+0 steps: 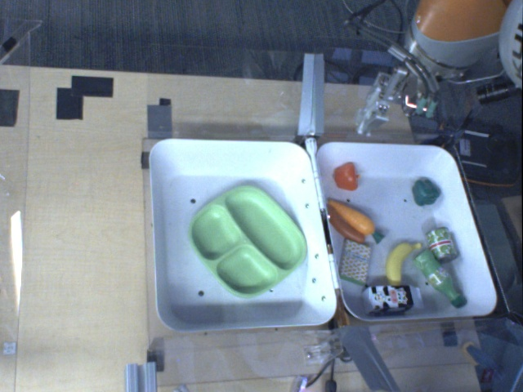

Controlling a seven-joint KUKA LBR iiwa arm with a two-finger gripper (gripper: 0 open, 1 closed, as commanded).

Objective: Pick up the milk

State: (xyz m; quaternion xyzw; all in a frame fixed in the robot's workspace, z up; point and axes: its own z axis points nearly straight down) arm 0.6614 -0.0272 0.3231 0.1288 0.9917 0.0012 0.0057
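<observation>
We note a pale wood bench (82, 243) bearing two white bins. The gripper (374, 111) hangs above the bench behind the right bin (474, 219); its jaws stand spread, holding nothing. The milk (388, 298), a small black-and-white carton, lies at that bin's near edge, beside a banana (400, 260). The left bin (172, 219) carries a glossy green divided tray (248, 239).

A robotics lab — wooden bench (82, 243) with two white bins (163, 219), loose cables (368, 6), metal fixtures.
</observation>
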